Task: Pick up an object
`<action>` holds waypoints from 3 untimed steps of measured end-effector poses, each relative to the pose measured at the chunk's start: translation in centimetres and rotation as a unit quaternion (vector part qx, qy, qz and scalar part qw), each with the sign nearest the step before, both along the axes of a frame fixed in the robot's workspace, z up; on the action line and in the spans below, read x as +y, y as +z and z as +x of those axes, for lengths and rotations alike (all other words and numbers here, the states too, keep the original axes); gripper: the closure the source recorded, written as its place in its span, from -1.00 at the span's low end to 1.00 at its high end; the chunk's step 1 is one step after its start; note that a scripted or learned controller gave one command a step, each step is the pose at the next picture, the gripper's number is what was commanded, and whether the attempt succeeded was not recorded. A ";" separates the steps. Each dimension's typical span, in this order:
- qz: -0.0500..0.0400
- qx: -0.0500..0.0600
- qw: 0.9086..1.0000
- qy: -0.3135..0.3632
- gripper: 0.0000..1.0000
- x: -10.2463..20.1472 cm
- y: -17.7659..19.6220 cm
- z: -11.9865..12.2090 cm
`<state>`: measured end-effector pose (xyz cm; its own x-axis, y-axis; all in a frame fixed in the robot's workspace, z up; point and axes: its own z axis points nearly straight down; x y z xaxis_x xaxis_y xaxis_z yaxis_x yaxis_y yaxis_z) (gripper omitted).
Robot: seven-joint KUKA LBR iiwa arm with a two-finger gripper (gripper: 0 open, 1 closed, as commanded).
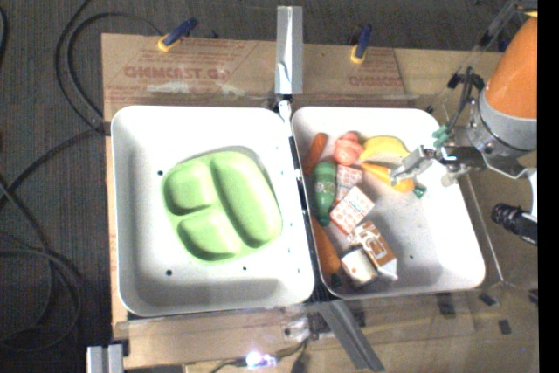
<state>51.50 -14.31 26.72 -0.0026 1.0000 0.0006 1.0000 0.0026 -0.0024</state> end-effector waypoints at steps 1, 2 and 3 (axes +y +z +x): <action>-0.001 0.001 1.000 -0.018 -1.00 -3.8 -8.6 4.5; -0.001 0.000 1.000 -0.012 -1.00 -2.3 -8.3 3.5; -0.001 0.000 1.000 -0.012 -1.00 -2.3 -8.4 3.5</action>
<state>55.01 -16.58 18.36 0.0222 0.9998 -0.0004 0.9997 -0.0222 -0.0029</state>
